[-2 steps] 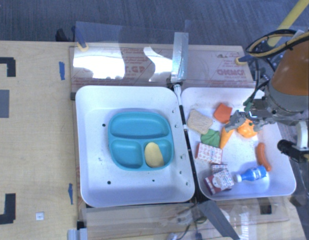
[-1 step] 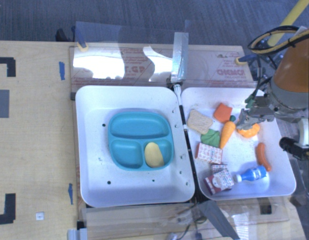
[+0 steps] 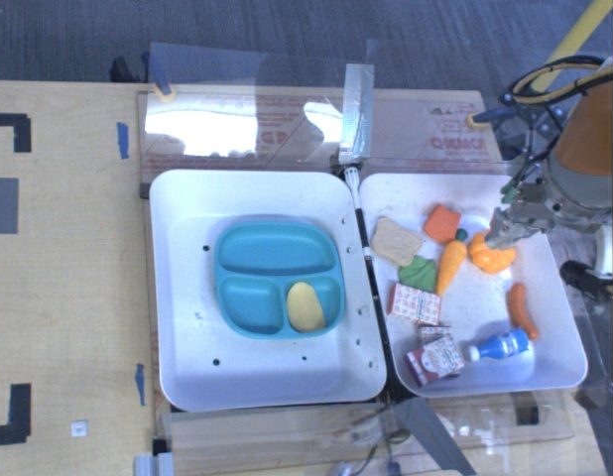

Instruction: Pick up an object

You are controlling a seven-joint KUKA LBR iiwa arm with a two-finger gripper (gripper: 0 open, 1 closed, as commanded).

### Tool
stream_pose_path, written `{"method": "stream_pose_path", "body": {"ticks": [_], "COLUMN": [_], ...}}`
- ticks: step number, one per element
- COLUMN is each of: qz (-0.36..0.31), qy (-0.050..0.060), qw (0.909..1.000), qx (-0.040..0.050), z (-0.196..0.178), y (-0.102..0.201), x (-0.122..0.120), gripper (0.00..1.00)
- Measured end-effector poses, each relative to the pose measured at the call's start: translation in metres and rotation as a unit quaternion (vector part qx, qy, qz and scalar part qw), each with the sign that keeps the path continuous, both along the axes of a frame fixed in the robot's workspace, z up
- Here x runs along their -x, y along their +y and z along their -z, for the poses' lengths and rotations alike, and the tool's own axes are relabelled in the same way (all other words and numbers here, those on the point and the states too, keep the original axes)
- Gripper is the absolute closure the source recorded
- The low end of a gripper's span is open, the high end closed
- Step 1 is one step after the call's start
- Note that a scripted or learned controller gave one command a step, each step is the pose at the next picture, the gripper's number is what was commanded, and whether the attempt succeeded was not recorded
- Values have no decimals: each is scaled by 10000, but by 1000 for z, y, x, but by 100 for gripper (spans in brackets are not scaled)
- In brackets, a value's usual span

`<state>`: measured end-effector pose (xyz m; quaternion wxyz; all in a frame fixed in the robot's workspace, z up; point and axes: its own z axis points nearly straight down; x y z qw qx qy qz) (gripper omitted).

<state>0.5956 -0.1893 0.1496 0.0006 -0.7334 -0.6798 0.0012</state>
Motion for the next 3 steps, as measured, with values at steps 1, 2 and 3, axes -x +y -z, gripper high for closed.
{"method": "stream_pose_path", "body": {"ticks": [1, 2, 3], "qz": [-9, -256, -191], "qy": [-25, -153, -69], "qw": [10000, 9995, 9998], "qx": [2, 43, 15], "z": [-3, 35, 28], "y": [1, 16, 16], "x": [-2, -2, -37], "gripper": [0, 0, 0]}}
